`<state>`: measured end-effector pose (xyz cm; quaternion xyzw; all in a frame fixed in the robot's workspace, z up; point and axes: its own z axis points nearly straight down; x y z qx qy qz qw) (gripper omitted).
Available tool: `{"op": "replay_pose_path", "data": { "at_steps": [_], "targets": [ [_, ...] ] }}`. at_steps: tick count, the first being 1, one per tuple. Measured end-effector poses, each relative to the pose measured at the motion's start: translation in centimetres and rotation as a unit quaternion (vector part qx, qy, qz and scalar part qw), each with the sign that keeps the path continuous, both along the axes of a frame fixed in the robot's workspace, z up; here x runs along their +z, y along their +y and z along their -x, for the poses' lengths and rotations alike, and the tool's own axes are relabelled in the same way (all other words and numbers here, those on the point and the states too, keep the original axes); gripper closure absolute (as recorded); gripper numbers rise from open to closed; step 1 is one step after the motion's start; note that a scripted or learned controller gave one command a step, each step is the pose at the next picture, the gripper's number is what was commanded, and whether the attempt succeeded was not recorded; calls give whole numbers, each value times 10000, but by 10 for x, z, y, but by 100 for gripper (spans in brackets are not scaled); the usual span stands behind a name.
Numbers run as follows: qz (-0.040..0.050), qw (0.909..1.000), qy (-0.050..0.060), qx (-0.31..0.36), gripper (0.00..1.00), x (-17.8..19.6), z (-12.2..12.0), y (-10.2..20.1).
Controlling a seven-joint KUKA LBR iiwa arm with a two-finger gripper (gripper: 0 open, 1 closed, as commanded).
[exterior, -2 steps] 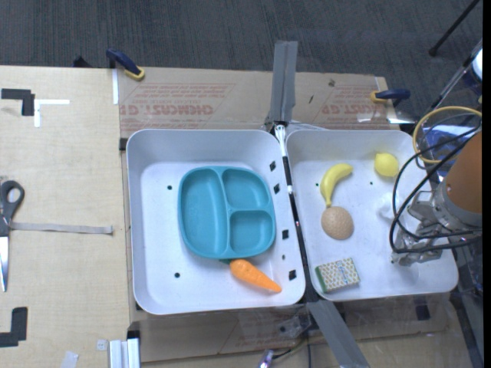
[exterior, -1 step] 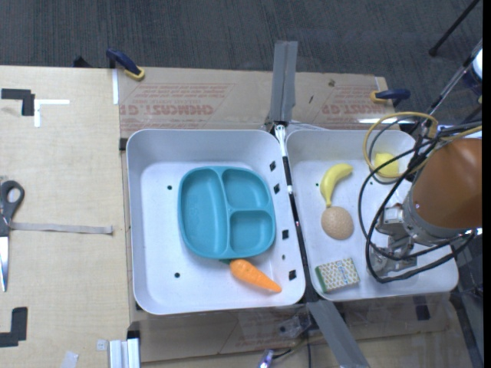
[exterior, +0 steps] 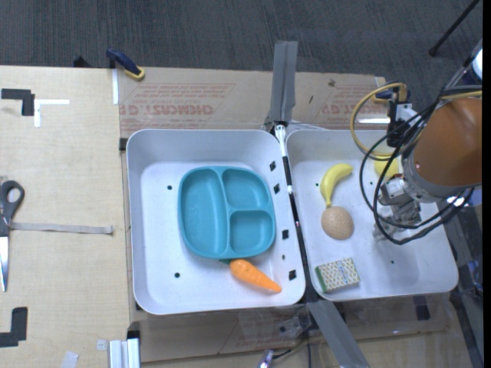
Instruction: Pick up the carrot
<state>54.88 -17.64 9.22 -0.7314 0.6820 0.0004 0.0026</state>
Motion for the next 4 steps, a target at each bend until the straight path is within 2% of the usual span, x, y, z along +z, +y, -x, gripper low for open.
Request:
{"op": "replay_pose_path", "data": {
  "at_steps": [1, 2, 3, 4],
  "targets": [
    [0, 9917, -3, 1288, 100, 18, -6, -41],
    [4, 9612, -13, 2758, 100, 15, -77, 3],
    [-1, 9380, 3, 3467, 100, 0, -70, 83],
    [-24, 9393, -6, 3430, 100, 9, -70, 83]
  ]
}}
